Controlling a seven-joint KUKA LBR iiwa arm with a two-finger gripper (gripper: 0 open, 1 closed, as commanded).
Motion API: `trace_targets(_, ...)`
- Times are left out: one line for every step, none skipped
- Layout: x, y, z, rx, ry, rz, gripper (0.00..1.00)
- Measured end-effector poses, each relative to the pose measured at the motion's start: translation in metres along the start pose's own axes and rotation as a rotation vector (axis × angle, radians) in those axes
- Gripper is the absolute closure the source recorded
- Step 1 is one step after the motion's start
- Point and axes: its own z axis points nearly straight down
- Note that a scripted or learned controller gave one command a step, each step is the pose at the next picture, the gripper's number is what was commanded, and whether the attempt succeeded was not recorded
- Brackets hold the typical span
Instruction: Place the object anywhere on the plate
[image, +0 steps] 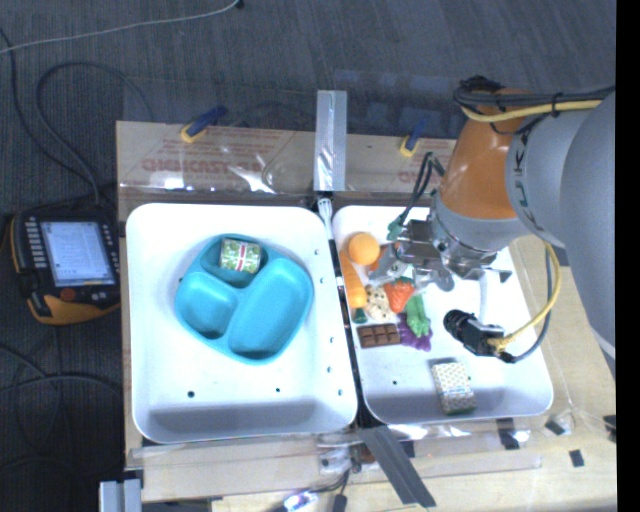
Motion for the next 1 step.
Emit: trace_targets(0.0624, 0.0034, 0.0296, 0.001, 0.002, -0.171, 1.00)
